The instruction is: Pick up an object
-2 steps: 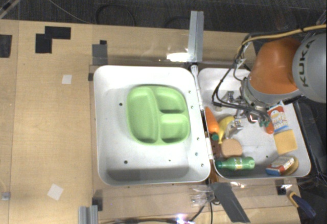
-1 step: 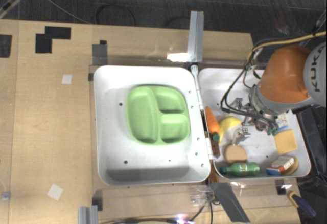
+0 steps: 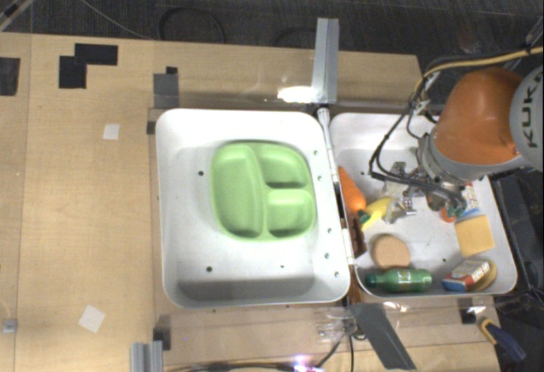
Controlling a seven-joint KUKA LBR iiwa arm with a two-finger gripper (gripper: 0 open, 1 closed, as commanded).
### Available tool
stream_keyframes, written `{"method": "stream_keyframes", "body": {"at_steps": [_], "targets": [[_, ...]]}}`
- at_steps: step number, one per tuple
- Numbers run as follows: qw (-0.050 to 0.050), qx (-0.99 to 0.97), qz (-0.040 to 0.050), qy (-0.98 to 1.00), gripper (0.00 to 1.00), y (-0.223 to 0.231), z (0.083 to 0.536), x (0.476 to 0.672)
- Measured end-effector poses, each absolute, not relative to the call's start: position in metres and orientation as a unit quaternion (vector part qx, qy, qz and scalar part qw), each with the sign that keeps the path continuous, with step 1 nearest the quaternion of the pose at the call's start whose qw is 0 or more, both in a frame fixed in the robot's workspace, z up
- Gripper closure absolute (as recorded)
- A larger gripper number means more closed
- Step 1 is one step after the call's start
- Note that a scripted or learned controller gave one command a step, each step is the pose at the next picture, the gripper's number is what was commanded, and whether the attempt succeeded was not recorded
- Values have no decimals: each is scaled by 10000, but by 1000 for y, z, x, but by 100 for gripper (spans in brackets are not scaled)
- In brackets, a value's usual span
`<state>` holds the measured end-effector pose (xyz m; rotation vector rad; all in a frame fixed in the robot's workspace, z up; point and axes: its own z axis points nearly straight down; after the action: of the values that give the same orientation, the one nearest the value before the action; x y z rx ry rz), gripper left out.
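Observation:
The right bin (image 3: 507, 273) holds several small items. An orange carrot (image 3: 351, 189) lies along its left wall, with a yellow banana-like piece (image 3: 376, 211) beside it. A round brown disc (image 3: 392, 252) sits above a green bottle (image 3: 399, 279) lying on its side. A yellow cheese-like block (image 3: 474, 234) and a small box (image 3: 473, 276) are at the right. My gripper (image 3: 427, 194) hangs low over the middle of this bin, under the orange wrist band (image 3: 476, 120). It is just right of the yellow piece. A small red and blue item (image 3: 452, 211) peeks out beside it.
The left bin (image 3: 183, 264) carries a light green divided plate (image 3: 262, 189). A metal post (image 3: 325, 60) stands at the back between the bins. Black cables (image 3: 393, 145) loop from the wrist over the right bin's back half. Wooden bench surface extends to the left.

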<state>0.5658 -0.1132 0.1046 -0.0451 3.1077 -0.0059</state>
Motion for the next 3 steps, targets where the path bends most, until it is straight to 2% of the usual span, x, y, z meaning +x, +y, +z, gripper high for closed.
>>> {"method": "stream_keyframes", "body": {"at_steps": [1, 2, 3], "targets": [[112, 8, 4, 9999, 100, -68, 228, 628], [65, 138, 18, 9999, 100, -2, 251, 666], [43, 1428, 14, 9897, 100, 19, 273, 562]]}}
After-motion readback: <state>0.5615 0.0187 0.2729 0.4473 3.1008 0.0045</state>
